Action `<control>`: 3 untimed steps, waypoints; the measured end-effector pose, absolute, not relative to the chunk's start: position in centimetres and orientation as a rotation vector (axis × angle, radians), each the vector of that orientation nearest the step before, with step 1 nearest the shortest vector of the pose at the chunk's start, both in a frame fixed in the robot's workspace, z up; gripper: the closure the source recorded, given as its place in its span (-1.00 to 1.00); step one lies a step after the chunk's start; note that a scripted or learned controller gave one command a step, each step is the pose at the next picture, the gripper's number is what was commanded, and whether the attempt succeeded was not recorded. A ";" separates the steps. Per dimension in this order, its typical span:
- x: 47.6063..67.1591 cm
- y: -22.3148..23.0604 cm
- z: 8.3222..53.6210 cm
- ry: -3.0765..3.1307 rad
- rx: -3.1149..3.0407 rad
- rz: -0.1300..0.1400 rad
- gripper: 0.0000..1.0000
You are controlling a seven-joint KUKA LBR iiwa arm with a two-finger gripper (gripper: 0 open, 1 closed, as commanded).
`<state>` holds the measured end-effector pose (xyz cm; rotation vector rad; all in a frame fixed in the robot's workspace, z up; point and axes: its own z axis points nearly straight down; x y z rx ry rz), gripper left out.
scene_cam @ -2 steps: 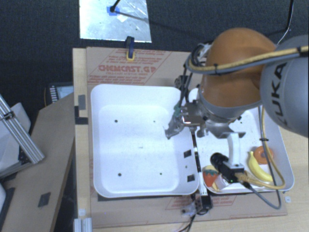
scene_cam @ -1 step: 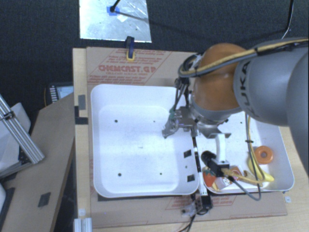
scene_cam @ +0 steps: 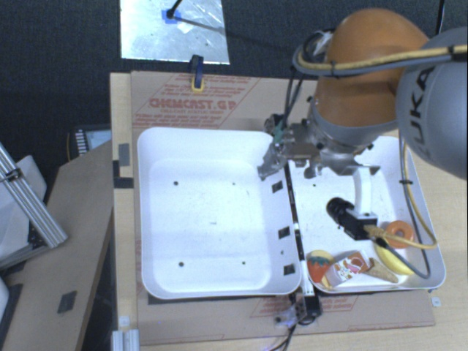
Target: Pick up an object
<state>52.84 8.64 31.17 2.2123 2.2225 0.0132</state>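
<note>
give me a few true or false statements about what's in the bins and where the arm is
1. The banana lies in the right-hand bin. True.
2. The banana lies at that bin's far edge. False: it lies by the near edge, towards the right corner.
3. The arm hangs over the right-hand bin. True.
4. The orange round thing lies in the left-hand bin. False: it lies in the right-hand bin, close to the banana.
5. The cardboard under the bins has blue lettering. False: the lettering is red.
</note>
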 end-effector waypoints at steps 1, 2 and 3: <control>54.0 13.6 41.2 2.226 2.210 0.013 -1.00; 48.7 20.6 50.0 2.235 2.205 0.018 -1.00; 53.0 16.3 25.3 2.221 2.227 -0.016 -1.00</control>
